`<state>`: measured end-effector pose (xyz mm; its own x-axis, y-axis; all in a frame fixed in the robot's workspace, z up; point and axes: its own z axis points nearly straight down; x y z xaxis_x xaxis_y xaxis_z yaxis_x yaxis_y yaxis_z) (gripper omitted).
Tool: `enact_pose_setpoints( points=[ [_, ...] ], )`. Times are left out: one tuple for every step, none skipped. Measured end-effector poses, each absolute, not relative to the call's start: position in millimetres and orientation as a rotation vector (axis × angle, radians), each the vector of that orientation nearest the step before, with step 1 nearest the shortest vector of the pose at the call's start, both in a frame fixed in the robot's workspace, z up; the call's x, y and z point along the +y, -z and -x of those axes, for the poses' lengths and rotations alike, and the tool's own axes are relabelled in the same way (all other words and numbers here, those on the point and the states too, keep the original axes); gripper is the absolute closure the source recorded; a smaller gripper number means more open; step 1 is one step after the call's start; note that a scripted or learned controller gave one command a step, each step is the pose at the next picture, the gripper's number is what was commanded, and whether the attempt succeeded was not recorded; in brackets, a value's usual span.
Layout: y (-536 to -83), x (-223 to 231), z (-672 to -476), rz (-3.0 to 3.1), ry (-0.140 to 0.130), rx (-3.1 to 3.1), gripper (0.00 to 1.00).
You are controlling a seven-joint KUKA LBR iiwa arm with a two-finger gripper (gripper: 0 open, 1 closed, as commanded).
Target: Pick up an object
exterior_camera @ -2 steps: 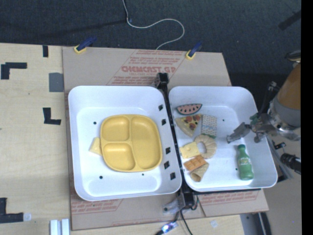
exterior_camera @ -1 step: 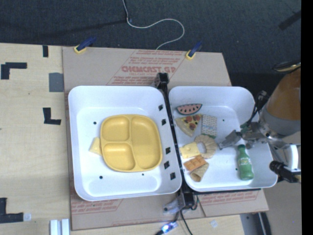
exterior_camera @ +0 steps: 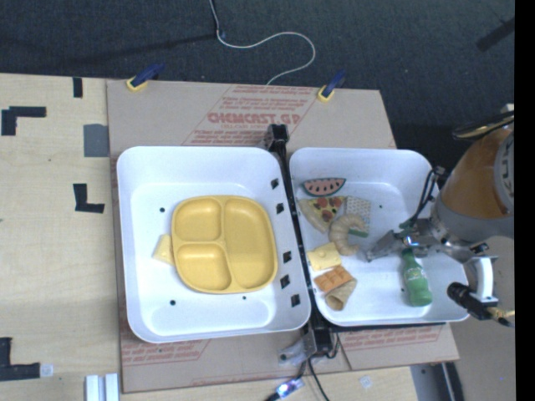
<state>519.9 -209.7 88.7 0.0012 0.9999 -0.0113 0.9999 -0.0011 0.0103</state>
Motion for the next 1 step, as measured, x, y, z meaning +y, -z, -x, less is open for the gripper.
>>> enact_pose_setpoints(
  points=[
    [-102.2,-209.5,-522.6,-2.206,-0.007,2.206,1.00]
  ],
)
